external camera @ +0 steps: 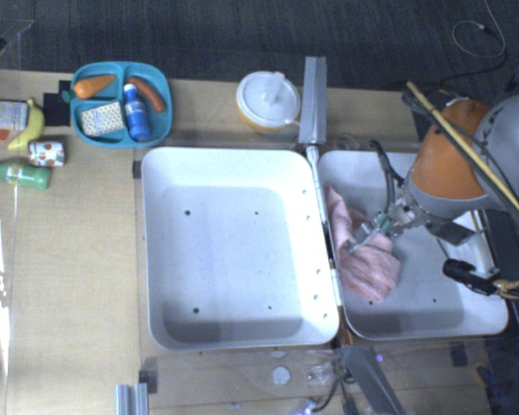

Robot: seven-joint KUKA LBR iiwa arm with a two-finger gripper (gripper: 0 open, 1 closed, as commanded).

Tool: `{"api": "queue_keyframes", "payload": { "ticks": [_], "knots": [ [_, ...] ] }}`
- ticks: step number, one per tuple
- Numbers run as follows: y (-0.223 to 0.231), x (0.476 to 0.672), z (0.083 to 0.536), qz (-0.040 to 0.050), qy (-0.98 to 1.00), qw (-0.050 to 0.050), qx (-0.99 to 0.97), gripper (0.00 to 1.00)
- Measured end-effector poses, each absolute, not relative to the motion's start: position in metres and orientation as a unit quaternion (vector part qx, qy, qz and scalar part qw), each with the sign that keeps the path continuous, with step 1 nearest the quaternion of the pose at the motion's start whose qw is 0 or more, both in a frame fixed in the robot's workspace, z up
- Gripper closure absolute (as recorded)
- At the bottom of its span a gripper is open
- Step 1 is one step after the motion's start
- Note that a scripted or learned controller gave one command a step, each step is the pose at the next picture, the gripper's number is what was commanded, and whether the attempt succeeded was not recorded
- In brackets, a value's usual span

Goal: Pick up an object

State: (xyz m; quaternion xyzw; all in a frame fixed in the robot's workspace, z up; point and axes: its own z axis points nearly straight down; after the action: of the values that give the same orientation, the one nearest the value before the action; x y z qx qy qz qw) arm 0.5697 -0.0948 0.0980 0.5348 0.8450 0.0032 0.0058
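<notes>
- The crumpled pink cloth [363,251] lies in the right-hand shallow white plastic bin [432,314], against its left wall. It looks light, limp and non-slippery, so pinching a raised fold near its middle should work best.
- The two-finger gripper [374,229] sits low over the cloth's upper folds. Whether it has hold of the cloth, I cannot tell.
- The left white bin [233,249] has smooth, rigid walls.
- Beyond sits a blue compartmented plastic tray [160,102] of toy food.

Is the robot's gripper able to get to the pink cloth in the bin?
Probably yes. The gripper is already down at the pink cloth in the right bin, and nothing lies between them.
</notes>
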Motion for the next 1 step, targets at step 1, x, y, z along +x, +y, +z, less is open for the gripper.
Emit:
{"api": "queue_keyframes", "payload": {
  "ticks": [1],
  "knots": [
    [-0.1123, 0.5399, 0.0933, 0.0068, 0.811, 0.009, 0.585, 0.00]
  ]
}}
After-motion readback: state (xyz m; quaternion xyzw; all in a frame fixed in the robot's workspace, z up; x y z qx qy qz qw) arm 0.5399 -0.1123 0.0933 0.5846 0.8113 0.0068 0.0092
